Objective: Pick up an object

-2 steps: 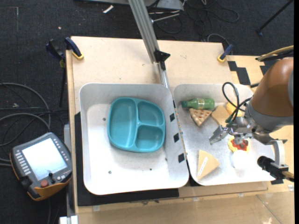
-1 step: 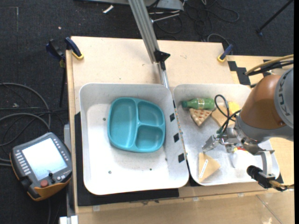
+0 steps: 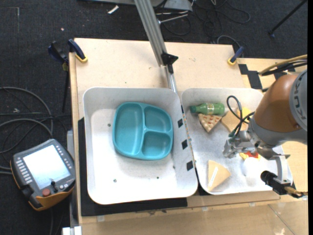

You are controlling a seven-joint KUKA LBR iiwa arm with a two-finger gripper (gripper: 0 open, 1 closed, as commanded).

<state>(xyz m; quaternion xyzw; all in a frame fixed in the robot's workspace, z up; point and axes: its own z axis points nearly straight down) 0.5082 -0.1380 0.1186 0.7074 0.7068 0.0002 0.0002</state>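
Observation:
The right bin (image 3: 195, 96) holds a green bottle (image 3: 207, 108) lying on its side near the back. A pizza-slice toy (image 3: 210, 122) lies just in front of the bottle, and a tan block (image 3: 230, 122) sits to its right. A pale cheese wedge (image 3: 217, 174) rests near the bin's front edge. My gripper (image 3: 234, 149) hangs low over the middle of the right bin, above the wedge and right of the pizza slice. A small red and yellow item (image 3: 248, 154) peeks out beside it, and a white object (image 3: 250, 170) lies under the arm.
The left bin (image 3: 93, 131) holds a teal divided plate (image 3: 143, 130). A metal pole (image 3: 152, 26) slants down to the wall between the bins. A teach pendant (image 3: 41, 173) lies on the floor at the left. My arm (image 3: 281, 114) covers the right bin's right side.

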